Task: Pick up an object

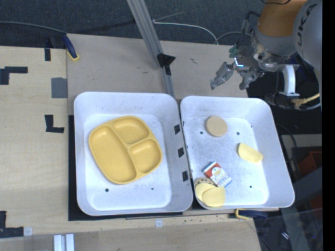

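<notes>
The right bin (272,140) holds a tan round disc (216,126), a yellow lump (249,153), a small red, white and blue packet (216,174) and pale yellow round pieces (210,194) in its front left corner. My gripper (234,79) hangs beyond the bin's far rim, above the bench, well clear of all of them. Its fingers are spread open with nothing between them. The grey arm with its orange band comes in from the upper right.
A yellow divided plate (124,148) lies in the left bin (84,140). A slanted metal rail (146,25) runs down to the gap between the bins at the far side. Cables cross the bench near the arm.
</notes>
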You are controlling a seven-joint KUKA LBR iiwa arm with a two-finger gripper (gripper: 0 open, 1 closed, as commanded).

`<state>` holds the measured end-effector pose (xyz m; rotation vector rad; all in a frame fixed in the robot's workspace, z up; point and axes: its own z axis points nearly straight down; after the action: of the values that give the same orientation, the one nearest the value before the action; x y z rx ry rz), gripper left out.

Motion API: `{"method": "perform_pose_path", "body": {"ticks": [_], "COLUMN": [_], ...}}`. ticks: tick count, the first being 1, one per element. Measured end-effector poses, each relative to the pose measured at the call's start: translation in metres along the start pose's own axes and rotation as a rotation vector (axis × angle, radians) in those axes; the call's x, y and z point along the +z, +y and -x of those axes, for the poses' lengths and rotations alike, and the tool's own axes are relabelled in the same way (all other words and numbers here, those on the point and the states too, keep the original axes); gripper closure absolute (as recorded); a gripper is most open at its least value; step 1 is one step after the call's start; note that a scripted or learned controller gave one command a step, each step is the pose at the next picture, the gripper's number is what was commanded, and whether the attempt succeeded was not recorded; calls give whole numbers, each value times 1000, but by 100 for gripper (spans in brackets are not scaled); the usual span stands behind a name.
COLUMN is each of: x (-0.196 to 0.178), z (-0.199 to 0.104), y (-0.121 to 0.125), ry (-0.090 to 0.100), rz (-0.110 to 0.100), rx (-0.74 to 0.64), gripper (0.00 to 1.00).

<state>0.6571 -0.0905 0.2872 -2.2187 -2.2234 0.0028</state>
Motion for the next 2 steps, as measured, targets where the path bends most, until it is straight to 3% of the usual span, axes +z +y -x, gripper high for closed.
{"method": "perform_pose_path", "body": {"ticks": [1,2], "x": [-10,-10], "z": [-1,-1], "y": [0,0], "ry": [0,0], "rz": [0,-1], "rx": [-2,-1], "gripper": [100,0]}}
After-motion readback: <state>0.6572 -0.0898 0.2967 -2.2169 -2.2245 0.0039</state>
